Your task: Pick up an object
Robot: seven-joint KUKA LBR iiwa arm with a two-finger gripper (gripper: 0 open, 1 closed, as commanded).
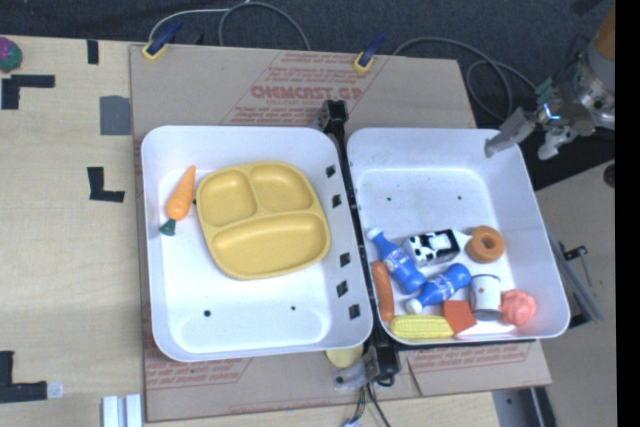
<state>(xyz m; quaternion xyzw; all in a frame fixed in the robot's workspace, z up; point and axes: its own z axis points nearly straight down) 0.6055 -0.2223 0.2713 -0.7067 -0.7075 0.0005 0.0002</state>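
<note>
Scanning from the left, I see a carrot [180, 194] beside the yellow plate [264, 220], then toys heaped in the right bin [440, 180]. My gripper [525, 135] hovers above its far corner, seemingly open and empty. I'd target the isolated donut [486, 244], descending straight.

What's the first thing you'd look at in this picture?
Probably the big yellow plastic plate with three compartments in the left white bin, with a little orange toy carrot lying beside it near the bin's wall. Next comes the colourful heap of toys in the right white bin: a brown doughnut, a black-and-white toy cow and a yellow corn cob. The robot's gripper hangs over that bin's far right corner.
</note>
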